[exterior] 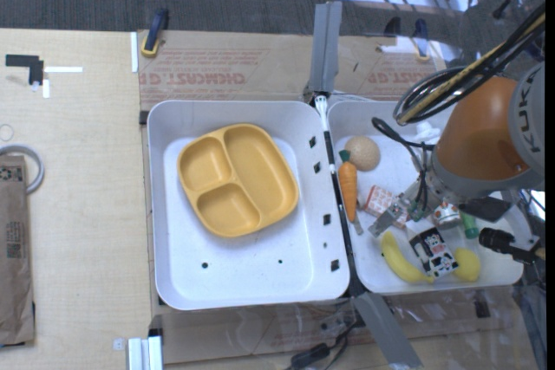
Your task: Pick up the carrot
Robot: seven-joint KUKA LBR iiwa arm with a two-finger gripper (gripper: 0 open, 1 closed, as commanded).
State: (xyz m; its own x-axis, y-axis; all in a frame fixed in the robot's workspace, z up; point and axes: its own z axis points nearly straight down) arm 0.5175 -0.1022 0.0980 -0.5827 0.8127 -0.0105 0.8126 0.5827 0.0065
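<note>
The claw (392, 219), spread and grasping nothing, hangs low in the right bin (512, 273) just beside a yellow banana (401, 261), with the slim, smooth orange carrot (348, 186) lying near its left along that bin's left wall.

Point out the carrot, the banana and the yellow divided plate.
carrot (348, 189): camera view, middle of the orange body.
banana (398, 261): camera view, left part of its curve.
yellow divided plate (289, 186): camera view, right rim.

Arm (494, 134) cut off at right edge, banana (416, 262) middle hidden behind a black object, small red-and-white package (378, 200) print too small to read, brown bag (13, 247) cut off at left edge
</note>
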